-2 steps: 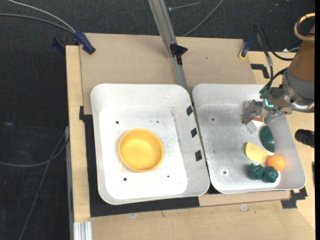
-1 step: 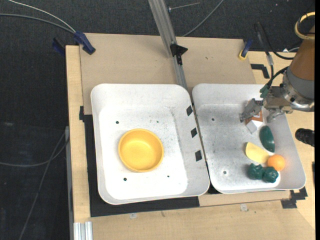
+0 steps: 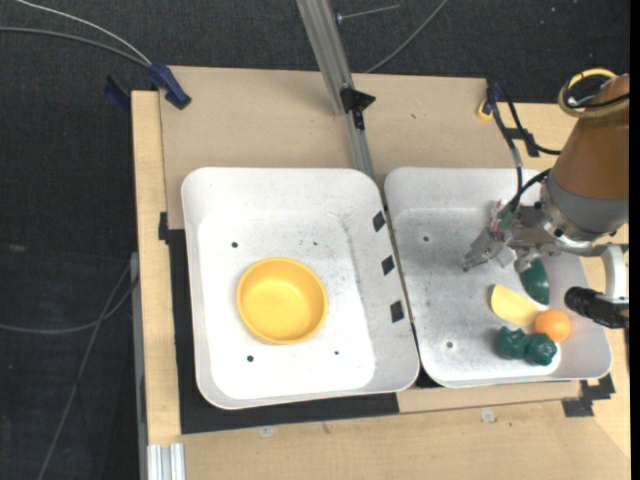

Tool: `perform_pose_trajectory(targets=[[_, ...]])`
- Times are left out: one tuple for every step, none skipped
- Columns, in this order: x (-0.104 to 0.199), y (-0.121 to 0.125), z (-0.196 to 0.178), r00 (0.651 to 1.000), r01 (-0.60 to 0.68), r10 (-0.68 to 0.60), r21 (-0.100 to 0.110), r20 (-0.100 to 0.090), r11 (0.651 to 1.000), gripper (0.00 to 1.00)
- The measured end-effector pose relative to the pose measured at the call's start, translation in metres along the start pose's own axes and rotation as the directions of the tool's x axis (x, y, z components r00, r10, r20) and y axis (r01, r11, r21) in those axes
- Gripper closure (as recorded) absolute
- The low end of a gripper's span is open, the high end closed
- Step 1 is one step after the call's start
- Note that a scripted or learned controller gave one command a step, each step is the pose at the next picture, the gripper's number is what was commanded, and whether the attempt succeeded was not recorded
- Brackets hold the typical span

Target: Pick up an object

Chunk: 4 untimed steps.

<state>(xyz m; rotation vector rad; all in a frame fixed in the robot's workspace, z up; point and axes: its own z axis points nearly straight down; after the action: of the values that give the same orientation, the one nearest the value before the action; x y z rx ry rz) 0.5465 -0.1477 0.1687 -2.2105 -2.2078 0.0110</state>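
Right of frame, hand (image 3: 497, 248) over right bin (image 3: 440, 308), fingers spread, grasping nothing. Yellow bowl (image 3: 282, 299) in left bin (image 3: 220, 268).

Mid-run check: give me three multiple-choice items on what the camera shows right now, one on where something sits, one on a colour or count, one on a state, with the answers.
1. Where does the yellow bowl sit?
A. In the left bin
B. In the right bin
C. On the bare bench between the bins

2. What colour is the round ball in the right bin?
A. Blue
B. Orange
C. White

3. How does the yellow bowl stand?
A. Upside down
B. Tipped on its side
C. Upright, opening up

Answers:
1 A, the bowl rests on the left bin's floor, apart from its walls.
2 B, the ball is orange, lying beside the yellow piece and the dark green pieces.
3 C, its hollow inside faces the camera.
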Motion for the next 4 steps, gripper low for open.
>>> perform_pose_trajectory(targets=[[0.009,0.001,0.062,1.000,0.001,-0.001,0.001,-0.001,1.000,0.00],[0.010,0.000,0.073,1.000,-0.001,0.000,-0.002,-0.001,1.000,0.00],[0.011,0.001,0.061,1.000,0.000,0.000,-0.005,-0.003,1.000,1.00],[0.006,0.005,0.015,1.000,0.002,-0.001,-0.024,0.008,1.000,1.00]])
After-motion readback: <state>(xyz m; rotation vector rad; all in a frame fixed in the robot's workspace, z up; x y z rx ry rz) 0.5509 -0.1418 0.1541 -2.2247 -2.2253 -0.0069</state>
